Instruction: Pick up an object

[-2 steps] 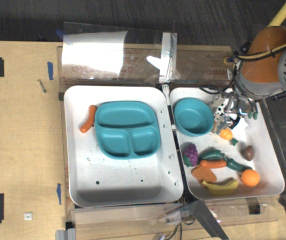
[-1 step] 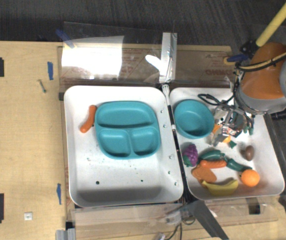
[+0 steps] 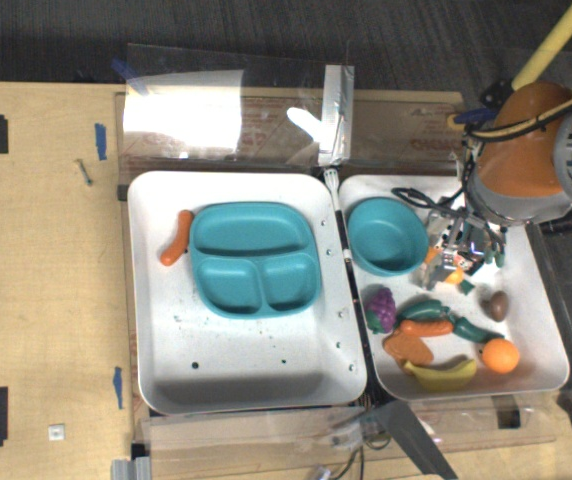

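The pincer (image 3: 455, 258) hangs low in the right white bin (image 3: 541, 298), just beside the round teal bowl (image 3: 386, 234); whether it is wide or narrow I cannot tell. Near it lie a brown oval toy (image 3: 497, 305), a purple grape bunch (image 3: 381, 309), a green and orange vegetable toy (image 3: 436, 318), a yellow banana (image 3: 444, 371) and an orange ball (image 3: 501, 356). In the left white bin (image 3: 156, 338) a teal divided plate (image 3: 256, 258) rests, with an orange carrot-like stick (image 3: 177, 238) beside it. Both bins stand on the wooden surface (image 3: 41, 298).
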You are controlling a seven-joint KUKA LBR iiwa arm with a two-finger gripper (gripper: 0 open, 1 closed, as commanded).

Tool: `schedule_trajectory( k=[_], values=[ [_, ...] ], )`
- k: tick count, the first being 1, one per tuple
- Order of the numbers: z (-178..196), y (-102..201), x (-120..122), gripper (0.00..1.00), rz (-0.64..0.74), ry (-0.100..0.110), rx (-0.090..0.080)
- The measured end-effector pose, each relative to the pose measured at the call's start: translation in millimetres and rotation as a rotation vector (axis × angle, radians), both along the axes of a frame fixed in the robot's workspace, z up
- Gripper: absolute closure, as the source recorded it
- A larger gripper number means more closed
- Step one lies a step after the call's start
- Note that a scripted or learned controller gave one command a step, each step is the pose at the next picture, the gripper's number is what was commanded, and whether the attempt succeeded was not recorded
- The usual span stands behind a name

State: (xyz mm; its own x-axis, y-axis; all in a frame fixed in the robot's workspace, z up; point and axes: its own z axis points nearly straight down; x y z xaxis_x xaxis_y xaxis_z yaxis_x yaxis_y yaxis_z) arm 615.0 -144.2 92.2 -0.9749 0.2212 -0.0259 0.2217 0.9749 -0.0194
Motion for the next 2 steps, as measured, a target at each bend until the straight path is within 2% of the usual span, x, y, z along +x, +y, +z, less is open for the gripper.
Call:
schedule_trajectory(
  k=[1,2],
  values=[
    [1.5,-2.0,-4.2,0.00,0.129,0.004,-0.013],
    [-2.6,-6.5,0.0,0.00,0.082,0.007,0.007]
  ],
)
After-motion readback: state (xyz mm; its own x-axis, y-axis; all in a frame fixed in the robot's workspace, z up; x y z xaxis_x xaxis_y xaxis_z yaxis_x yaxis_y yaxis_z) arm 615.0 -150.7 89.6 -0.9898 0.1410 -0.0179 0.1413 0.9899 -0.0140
